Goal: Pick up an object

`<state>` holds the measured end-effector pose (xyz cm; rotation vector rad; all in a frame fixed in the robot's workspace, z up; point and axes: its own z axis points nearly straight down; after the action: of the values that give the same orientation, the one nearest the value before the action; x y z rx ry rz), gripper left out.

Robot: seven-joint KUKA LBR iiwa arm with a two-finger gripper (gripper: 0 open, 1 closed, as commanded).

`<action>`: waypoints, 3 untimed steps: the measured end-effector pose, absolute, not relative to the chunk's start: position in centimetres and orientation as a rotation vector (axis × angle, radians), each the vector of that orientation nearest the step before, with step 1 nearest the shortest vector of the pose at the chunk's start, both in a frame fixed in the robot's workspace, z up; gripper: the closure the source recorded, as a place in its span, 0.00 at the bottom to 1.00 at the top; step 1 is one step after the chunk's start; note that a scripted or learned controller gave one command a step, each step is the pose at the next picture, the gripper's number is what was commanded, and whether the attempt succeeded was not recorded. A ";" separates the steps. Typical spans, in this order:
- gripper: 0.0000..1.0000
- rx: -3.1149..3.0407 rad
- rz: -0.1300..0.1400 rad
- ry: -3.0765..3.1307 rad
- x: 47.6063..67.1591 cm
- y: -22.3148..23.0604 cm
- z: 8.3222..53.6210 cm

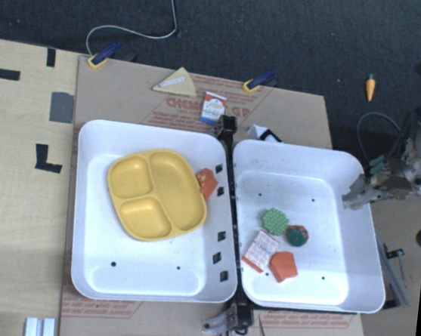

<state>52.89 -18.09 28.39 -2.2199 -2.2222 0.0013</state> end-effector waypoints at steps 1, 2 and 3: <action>0.00 -2.216 0.004 -2.221 55.9 -12.9 15.5; 0.00 -2.218 0.002 -2.223 62.1 -14.8 12.4; 0.00 -2.222 -0.003 -2.224 53.5 -13.8 8.7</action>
<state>53.52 -13.79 8.72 -2.2224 -2.2240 -0.0030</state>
